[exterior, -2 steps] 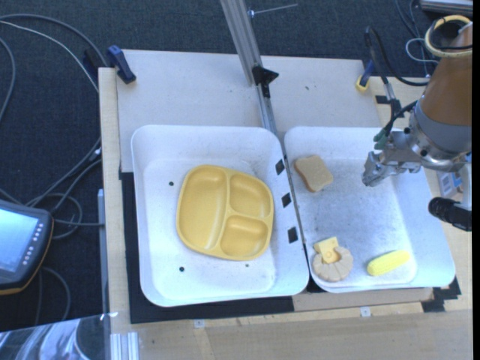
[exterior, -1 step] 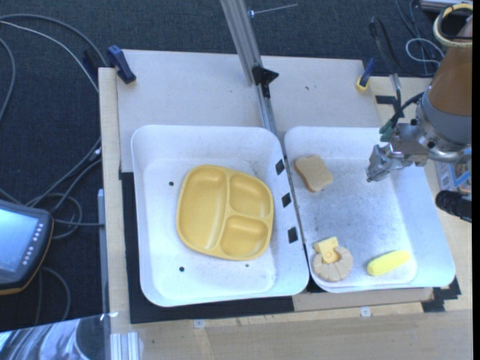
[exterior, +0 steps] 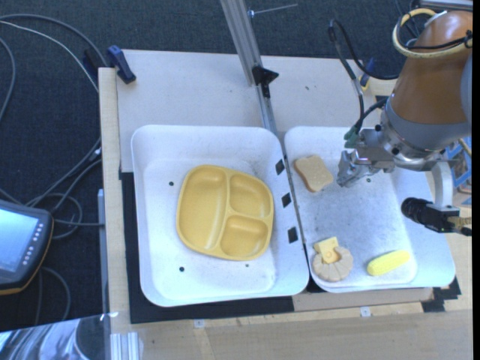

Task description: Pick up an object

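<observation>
The metal two-finger gripper (exterior: pixel 351 172) hangs over the upper part of the right shallow white bin (exterior: pixel 420 276), below the grey arm with its orange band (exterior: pixel 435 66). How wide it stands cannot be told from this slanted view. Nothing shows between its tips, and whether they touch the bin floor is unclear.

From the left: a dark screen device (exterior: pixel 19 246) sits at the frame's edge on dark carpet, with black cables looping near it. The pale bench (exterior: pixel 195 88) carries a blue clamp (exterior: pixel 120 62) at its far left corner. The left shallow white bin (exterior: pixel 150 223) holds a yellow plastic tray with three compartments (exterior: pixel 225 212), lying flat near its middle. A slanted aluminium post (exterior: pixel 240 21) rises behind the seam between the two bins.

In the right bin, a tan slice of toy bread (exterior: pixel 313 173) lies near the upper left corner, just beside the gripper on its left, apart from it by a small gap. A round beige toy with a yellow block on top (exterior: pixel 331 259) sits in the near left corner, well below the gripper. A yellow corn-like piece (exterior: pixel 388 262) lies near the front wall, to the right of the round toy.
</observation>
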`<state>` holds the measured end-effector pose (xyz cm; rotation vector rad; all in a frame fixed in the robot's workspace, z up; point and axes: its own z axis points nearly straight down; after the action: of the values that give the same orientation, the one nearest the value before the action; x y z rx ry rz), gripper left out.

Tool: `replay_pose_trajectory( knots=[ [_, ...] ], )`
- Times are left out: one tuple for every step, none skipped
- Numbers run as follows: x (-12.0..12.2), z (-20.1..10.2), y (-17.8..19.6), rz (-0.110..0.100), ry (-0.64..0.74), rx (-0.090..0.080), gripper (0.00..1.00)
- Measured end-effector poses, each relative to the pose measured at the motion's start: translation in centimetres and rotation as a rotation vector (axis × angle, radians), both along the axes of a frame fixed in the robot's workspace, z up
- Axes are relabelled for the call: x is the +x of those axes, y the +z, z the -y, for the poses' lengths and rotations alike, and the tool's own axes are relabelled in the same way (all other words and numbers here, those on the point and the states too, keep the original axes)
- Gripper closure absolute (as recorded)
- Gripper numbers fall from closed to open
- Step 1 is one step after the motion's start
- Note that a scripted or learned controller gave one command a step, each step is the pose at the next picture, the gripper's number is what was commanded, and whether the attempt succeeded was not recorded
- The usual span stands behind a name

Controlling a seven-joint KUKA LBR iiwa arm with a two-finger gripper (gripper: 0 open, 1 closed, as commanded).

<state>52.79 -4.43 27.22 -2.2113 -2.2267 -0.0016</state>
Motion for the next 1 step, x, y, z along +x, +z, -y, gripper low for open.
replay_pose_trajectory(
  knots=[
    [-0.90,-4.81,0.17,0.000,0.000,0.000,1.00]
  ],
)
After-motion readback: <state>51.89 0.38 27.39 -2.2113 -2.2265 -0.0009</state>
